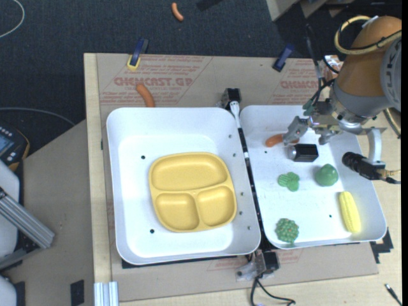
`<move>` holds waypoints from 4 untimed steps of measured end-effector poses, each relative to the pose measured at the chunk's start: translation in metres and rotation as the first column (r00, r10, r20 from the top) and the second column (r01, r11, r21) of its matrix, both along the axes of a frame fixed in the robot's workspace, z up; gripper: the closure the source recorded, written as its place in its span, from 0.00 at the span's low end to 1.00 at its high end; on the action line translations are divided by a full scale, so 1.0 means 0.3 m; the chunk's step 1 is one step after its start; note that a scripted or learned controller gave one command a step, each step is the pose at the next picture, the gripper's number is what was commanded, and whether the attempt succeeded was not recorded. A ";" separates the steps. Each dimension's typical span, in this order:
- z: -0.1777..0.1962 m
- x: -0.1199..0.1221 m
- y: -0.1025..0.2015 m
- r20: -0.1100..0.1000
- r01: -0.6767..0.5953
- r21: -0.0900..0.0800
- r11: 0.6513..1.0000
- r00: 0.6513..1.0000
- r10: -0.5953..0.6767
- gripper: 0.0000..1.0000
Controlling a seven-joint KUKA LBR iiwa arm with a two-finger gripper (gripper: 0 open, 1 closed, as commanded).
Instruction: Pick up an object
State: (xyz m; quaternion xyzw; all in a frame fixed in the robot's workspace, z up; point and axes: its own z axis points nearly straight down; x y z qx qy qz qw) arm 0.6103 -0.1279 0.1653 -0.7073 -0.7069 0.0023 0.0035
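The claw (310, 131), a grey two-finger gripper on the arm's orange-banded wrist, hangs over the far part of the right-hand shallow white plastic bin (376, 225); you cannot tell whether it is spread or pressed together, and nothing is visibly pinched in it. Note the candidates beneath it: a small black rectangular block (305, 152) lies just below the claw and a short orange carrot-like piece (275, 141) just beside it, so either is probably your target. Further toward you, well apart from each other, rest two knobbly green broccoli-like florets (289, 181) (287, 229), a smooth rounded green piece (327, 174) and a ridged yellow corn cob (349, 211), all apparently moulded plastic play food; scattering leaves the fingers room around each. The left-hand white bin (121, 171) holds a glossy yellow three-compartment tray (191, 190), lying flat. A second orange piece (146, 95) lies on the brown cardboard bench top (191, 75), outside both bins
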 end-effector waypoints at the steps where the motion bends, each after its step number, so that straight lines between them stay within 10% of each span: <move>1: -0.151 0.009 0.019 0.002 -0.001 0.000 1.000 1.000 0.001 0.00; 2: -0.238 0.025 0.005 0.021 0.001 -0.011 1.000 1.000 -0.001 0.00; 3: -0.183 0.040 -0.004 0.040 0.001 -0.020 1.000 0.999 0.000 1.00; 4: 0.027 0.045 0.015 0.016 -0.002 -0.003 1.000 1.000 0.002 1.00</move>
